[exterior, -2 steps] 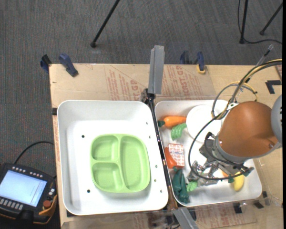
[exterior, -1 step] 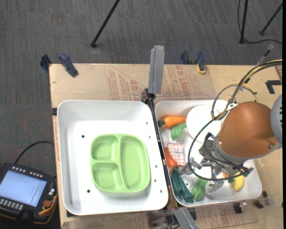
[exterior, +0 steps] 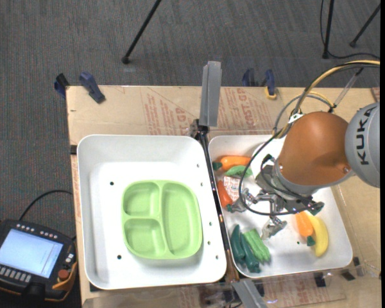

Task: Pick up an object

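My gripper (exterior: pixel 274 226) hangs low in the right bin (exterior: pixel 342 249), under the orange wrist band, over bare bin floor. Toy foods lie around it. An orange carrot (exterior: pixel 234 162) and a small green piece (exterior: pixel 239 171) lie at the far left of this bin. A red and white packet (exterior: pixel 229 188) rests beside them. Dark and light green vegetables (exterior: pixel 249 248) lie just left of and below the gripper. A yellow banana (exterior: pixel 320 235) and an orange piece (exterior: pixel 305 224) lie to its right. Nothing shows between the gripper's tips.
The left bin (exterior: pixel 93 191) holds a light green divided plate (exterior: pixel 162 219). A grey upright post (exterior: pixel 210 101) stands at the back between the bins. Cables loop around the wrist. A teach pendant (exterior: pixel 29 255) lies off the bench at lower left.
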Controlling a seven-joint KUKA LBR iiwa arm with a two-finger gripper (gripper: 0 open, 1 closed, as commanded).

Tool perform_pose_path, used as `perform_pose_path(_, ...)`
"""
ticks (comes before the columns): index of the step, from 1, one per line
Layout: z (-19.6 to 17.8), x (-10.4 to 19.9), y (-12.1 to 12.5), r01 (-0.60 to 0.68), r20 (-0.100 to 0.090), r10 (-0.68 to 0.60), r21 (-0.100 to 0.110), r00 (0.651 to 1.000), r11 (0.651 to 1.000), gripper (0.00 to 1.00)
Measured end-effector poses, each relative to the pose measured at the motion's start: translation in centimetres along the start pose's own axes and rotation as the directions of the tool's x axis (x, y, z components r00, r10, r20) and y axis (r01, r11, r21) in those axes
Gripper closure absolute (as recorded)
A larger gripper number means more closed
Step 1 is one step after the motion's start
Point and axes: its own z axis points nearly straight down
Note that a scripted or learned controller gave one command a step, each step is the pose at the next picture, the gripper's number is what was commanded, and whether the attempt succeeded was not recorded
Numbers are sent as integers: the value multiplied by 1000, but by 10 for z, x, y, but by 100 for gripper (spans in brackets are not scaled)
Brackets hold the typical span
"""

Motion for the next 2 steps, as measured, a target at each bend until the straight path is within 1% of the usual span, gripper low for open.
perform_pose_path(1, 0, 7, 13, -27, -1, 27, -1, 1000, 1000, 0)
perform_pose_path(2, 0, 28, 31, -45, -2, 45, -1, 999, 999, 0)
